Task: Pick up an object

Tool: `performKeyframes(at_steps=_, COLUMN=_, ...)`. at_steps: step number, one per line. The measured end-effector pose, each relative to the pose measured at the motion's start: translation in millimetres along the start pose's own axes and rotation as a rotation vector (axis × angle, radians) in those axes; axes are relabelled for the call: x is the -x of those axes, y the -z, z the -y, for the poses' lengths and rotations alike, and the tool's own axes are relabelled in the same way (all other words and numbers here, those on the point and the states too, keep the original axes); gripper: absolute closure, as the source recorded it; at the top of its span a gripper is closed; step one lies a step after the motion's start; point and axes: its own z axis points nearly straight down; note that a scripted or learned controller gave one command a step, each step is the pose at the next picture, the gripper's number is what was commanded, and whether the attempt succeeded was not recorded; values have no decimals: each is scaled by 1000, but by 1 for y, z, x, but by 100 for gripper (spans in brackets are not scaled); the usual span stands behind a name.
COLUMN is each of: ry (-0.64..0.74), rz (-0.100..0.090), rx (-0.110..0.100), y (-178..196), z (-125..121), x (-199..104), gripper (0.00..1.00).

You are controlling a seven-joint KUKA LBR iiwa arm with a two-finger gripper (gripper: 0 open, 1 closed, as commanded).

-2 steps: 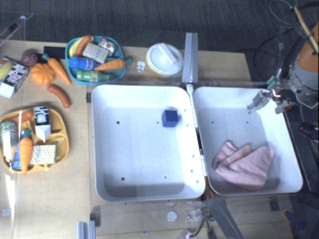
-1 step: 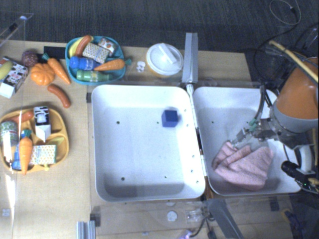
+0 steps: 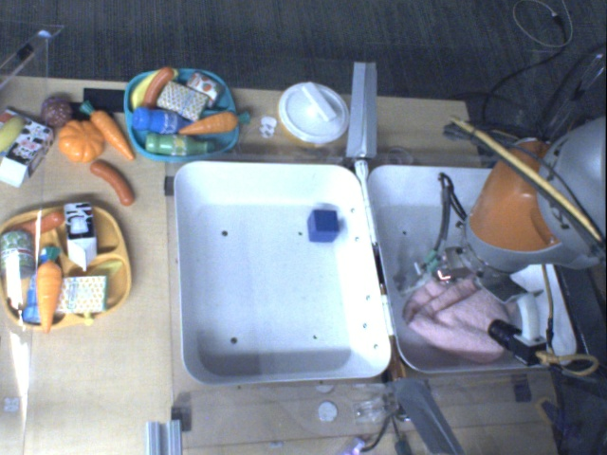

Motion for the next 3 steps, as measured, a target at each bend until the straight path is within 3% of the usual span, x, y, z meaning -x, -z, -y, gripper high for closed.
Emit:
performKeyframes(at_steps=1, ry=0, rz=5, rx=9, y=12, z=-3, x=1, gripper=100)
performKeyframes(at_steps=2, ry=376, rz=-5, rx=-6, y=94, z=-102, x=-10, gripper=100)
performKeyframes(at_steps=3, ry=380, rz=-3, rx=-2, y=105, z=-104, x=-11, gripper=100)
